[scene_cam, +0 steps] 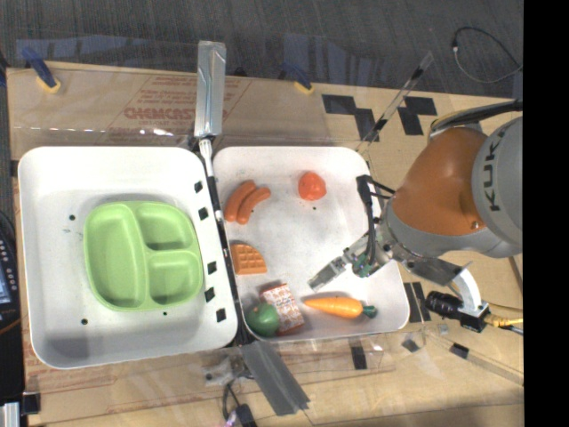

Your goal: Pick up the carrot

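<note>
Right bin [267,163]: arm slants in, jaws just above carrot [335,307].

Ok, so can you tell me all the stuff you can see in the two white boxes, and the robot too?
left bin: 1, white, on the left of the bench
right bin: 1, white, beside the left bin
tray: 1, green with compartments, in the left bin
carrot: 1, orange with a green end, near the front edge of the right bin
sausages: 1 pair, orange-brown, back left of the right bin
tomato: 1, red-orange, back of the right bin
waffle: 1, tan, left side of the right bin
green fruit: 1, front left corner of the right bin
packet: 1, red and white, beside the green fruit
gripper: 1, grey, just above the carrot
arm: 1, grey and orange, from the right
</note>
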Robot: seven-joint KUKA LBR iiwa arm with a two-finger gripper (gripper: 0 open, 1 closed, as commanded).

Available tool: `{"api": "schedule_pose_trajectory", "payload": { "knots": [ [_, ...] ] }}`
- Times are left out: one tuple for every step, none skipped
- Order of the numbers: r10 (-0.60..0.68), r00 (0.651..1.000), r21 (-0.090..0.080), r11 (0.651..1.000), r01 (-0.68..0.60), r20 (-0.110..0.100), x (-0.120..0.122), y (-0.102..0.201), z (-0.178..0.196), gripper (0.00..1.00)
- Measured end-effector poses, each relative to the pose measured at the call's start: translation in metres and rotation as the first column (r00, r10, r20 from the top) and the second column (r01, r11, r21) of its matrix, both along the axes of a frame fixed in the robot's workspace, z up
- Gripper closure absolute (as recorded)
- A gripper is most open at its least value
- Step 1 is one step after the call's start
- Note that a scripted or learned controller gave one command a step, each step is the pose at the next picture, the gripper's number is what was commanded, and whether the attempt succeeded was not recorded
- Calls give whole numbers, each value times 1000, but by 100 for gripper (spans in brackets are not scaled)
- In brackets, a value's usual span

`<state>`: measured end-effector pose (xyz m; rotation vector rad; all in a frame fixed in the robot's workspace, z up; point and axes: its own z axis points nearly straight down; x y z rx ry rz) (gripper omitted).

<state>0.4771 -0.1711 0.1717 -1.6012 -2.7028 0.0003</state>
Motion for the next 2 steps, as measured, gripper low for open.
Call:
{"api": "schedule_pose_trajectory", "payload": {
  "knots": [
    [-21, 1000, -1, 1000, 21, 3, 1, -38, -79, 0],
    [-325, 946, -1, 946, 325, 5, 1, -40, -79, 0]
  ]
}}
